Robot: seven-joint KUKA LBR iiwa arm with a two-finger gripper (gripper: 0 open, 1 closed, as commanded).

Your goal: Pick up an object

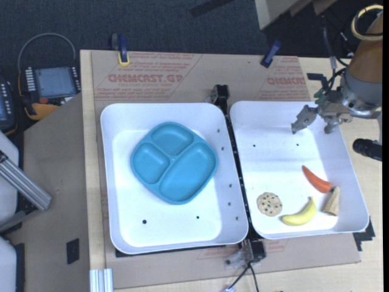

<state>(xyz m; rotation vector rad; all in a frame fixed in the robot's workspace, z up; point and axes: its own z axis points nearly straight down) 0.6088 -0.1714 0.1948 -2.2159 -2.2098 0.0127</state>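
On the left side of the desk the left bin is sitting with a blue divided plate lying flat near its middle, a little toward the far edge. The plate is showing three compartments, all turned up to the camera.

Just beside it, the right bin is carrying four small things, all gathered along its near edge and near right corner. A round cookie is lying closest to the left wall of that bin. To its right a banana is curving along the near edge. Above the banana a carrot is lying at a slant, and a wedge of bread is resting just beside the carrot's lower end, close to the bin's right wall.

I am reaching in over the far right corner of the right bin. My pincer is hanging there with its fingers spread apart, pinching nothing, well apart from the four things near the near edge.
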